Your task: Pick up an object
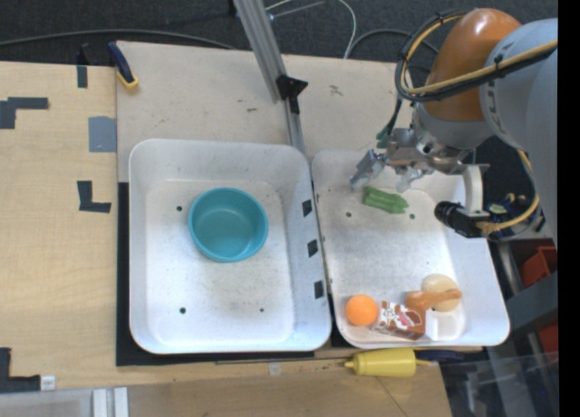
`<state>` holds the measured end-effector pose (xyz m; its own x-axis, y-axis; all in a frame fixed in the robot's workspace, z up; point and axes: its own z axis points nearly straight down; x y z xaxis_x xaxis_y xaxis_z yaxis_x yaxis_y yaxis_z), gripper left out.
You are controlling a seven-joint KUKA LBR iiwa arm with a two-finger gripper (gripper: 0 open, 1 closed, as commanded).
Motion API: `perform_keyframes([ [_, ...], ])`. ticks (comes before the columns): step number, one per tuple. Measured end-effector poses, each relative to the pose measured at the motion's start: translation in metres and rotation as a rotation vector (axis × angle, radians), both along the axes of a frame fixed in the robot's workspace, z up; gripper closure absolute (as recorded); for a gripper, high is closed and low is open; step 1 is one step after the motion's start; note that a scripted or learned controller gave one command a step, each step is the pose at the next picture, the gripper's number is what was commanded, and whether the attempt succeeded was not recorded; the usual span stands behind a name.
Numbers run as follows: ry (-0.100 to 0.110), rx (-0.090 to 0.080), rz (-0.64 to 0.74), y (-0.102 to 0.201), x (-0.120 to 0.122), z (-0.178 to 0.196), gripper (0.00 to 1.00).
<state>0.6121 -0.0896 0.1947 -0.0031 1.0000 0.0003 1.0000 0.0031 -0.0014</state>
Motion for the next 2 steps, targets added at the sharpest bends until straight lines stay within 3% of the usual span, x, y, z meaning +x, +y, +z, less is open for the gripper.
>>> perform_keyframes([
  [1,0.0,0.0,0.0,0.0,0.0,0.0,0.0],
  [2,0.005,-0.002,-0.002,-0.009,0.003,-0.057,0.0],
])
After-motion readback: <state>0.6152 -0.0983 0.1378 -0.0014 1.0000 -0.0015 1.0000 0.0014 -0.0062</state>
